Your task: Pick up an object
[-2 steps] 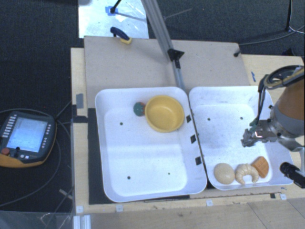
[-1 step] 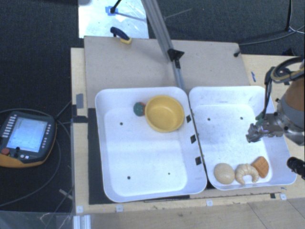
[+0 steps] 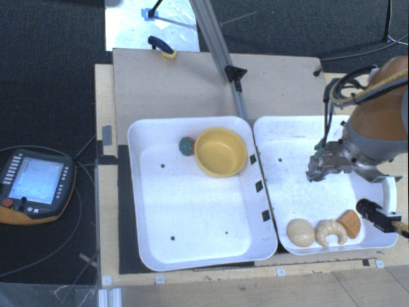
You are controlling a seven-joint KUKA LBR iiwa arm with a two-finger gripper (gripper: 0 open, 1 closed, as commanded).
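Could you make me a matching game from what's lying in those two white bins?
Things:
1. bowl
2. ball
3. croissant
4. gripper

Places:
A. right bin, near its front edge
B. over the right bin, upper part
C. left bin, yellow, near the back
D. left bin, touching the bowl's left side

Pairs: 1-C, 2-D, 3-A, 4-B

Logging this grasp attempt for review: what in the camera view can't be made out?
- Gripper: too small and dark to tell finger state or whether anything is held.
- Arm: cut off by the right edge.
- Small green object in the left bin: partly hidden behind the yellow bowl; its kind is unclear.
- Orange-brown item in the right bin: too small to identify.
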